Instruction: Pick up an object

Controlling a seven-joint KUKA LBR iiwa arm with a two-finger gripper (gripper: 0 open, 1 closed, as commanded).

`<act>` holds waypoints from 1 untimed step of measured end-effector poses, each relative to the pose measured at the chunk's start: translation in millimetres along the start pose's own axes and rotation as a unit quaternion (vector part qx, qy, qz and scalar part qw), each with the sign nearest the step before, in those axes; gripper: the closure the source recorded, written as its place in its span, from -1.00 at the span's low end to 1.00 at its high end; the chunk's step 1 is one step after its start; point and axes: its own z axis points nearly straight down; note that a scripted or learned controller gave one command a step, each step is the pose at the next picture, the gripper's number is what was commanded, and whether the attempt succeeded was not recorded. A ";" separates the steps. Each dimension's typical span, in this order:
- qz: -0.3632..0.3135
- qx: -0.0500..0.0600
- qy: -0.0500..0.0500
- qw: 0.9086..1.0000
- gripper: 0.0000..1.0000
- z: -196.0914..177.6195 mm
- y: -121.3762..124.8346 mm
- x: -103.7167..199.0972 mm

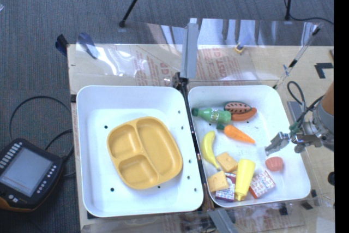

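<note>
The right bin (262,93) holds toy food: a green bottle (214,114), a hot dog (240,111), a carrot (239,134), a banana (209,149), two tan blocks (226,161), a yellow squeeze bottle (244,177), a red-and-white box (262,184) and a small red round piece (274,163). My gripper (275,144) reaches in from the right, hanging over the bin's right side. It is just above the red round piece and right of the carrot. Nothing shows held in it.
The left bin (92,112) carries a yellow divided plate (144,151). A metal post (190,52) stands behind the seam between the bins. A tablet pendant (24,172) lies on the floor at far left. Cables run along the bench's right edge.
</note>
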 end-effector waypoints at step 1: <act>0.012 -0.003 -0.001 1.000 -1.00 116.6 29.0 53.3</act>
